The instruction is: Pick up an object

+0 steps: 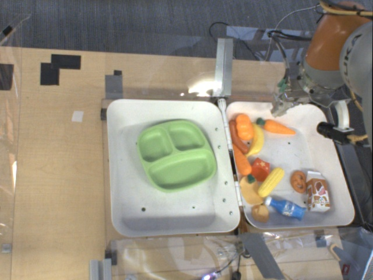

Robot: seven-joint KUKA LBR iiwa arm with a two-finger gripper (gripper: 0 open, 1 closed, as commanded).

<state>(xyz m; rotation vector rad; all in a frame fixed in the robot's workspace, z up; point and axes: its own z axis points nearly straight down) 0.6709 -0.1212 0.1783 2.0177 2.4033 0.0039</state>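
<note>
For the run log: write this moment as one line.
hand above right white bin's far edge | nearest: orange toy carrot | nothing visibly held | green divided plate in left bin

A light wooden bench [52, 156] fills most of the view, marked with black squares [58, 67] near its far left. Beyond it lies dark grey ribbed flooring [145, 10], crossed by black cables [256, 34].

Bright, even overhead light, with a glare patch on the bench [201, 89] at upper centre, just above the bins. Shadows are soft and short. The picture is slightly soft throughout, and reflections streak along the lower edge.
</note>
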